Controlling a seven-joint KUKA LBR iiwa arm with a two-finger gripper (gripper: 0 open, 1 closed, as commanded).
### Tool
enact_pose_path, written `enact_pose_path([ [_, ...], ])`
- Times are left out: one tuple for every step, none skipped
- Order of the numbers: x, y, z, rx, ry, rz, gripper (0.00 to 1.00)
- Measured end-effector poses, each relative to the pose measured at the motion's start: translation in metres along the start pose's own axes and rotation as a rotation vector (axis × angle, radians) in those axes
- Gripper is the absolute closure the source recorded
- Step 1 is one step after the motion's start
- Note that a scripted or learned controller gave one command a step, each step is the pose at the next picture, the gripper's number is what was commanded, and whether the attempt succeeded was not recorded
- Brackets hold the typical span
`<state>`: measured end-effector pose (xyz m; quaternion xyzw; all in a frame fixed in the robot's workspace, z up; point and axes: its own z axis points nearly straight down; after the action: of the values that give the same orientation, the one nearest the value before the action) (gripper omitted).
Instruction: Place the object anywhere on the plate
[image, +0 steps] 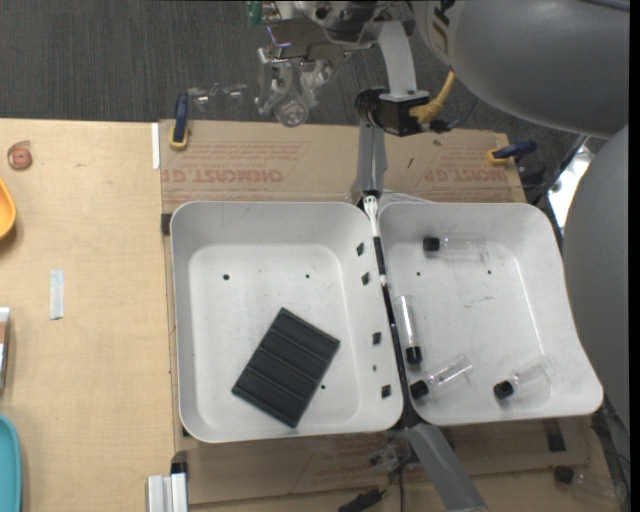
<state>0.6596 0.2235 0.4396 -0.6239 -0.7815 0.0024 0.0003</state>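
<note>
While the gripper (290, 95) is hanging up top, fingers unreadable, nothing's getting placed: four clear black-capped vials (407, 330) are sitting in the right white bin (560, 300), flat black ribbed plate (287, 366) bare.

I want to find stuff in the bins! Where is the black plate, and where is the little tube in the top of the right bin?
black plate (287, 366), camera view, middle of its ridged top.
little tube (452, 246), camera view, its clear body beside the black cap.

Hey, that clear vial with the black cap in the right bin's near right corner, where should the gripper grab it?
Probably across the clear body of the vial, coming straight down. It lies flat on its side, so its round sides are open to the fingers.
</note>
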Motion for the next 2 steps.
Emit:
enact_pose_path([
  [-0.0005,0.0007,-0.0066,0.004,-0.003,0.0,1.0],
  [-0.0007,0.0015,-0.0134,0.007,-0.005,0.0,1.0],
])
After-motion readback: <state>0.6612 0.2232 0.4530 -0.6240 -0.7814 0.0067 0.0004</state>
